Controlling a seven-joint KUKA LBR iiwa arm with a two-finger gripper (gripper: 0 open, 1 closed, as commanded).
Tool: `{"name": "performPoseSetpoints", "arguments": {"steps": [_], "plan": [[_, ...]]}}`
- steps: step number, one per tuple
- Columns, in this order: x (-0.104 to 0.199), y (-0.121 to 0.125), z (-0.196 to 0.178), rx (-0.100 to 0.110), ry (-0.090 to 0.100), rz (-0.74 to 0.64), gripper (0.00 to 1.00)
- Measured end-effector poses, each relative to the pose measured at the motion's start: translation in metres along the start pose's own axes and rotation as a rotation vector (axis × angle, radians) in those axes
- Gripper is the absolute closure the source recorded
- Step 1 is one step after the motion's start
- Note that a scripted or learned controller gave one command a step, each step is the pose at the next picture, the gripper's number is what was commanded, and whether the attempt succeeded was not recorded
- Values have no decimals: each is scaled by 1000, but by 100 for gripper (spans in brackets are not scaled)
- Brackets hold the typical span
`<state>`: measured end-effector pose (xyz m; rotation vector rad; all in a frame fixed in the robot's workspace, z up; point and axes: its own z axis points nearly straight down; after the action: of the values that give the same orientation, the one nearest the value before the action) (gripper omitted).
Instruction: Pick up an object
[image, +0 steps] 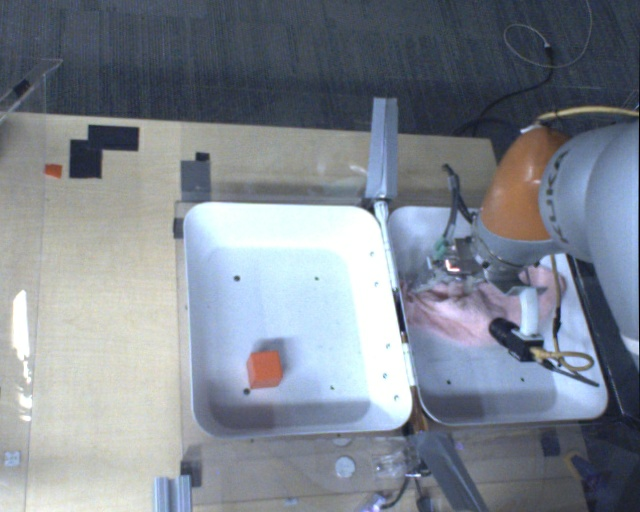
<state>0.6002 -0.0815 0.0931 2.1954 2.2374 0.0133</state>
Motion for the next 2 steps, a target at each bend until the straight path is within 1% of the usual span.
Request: {"name": "performPoseSetpoints", "arguments": {"steps": [1, 2], "plan": [[1, 3, -11, -8, 1, -1, 100], [1, 3, -11, -7, 1, -1, 0]]}}
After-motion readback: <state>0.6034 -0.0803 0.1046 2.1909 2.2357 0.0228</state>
